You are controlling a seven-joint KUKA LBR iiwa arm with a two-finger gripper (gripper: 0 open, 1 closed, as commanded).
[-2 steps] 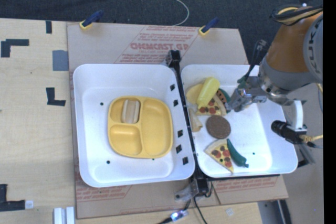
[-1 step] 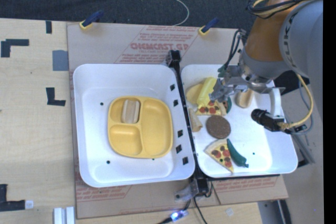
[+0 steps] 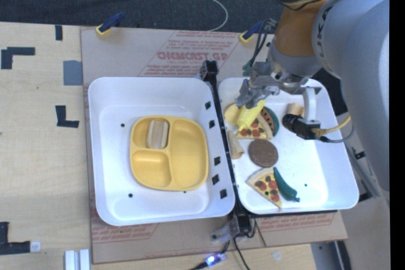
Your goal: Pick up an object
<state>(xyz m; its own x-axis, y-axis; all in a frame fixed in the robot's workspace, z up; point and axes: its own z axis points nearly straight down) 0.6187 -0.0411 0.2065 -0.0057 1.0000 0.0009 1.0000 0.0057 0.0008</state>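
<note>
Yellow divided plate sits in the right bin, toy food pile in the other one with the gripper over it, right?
Not quite. The camera view shows the yellow divided plate in the left bin, not the right. The toy food pile is in the right bin, with the gripper over it.

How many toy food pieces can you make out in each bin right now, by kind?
Pizza slices: 2
Brown round patty: 1
Green pepper: 1
Yellow piece under the hand: 1
Tan slice on the yellow plate: 1
Total: 6, with the pile under the hand partly hidden.
</note>
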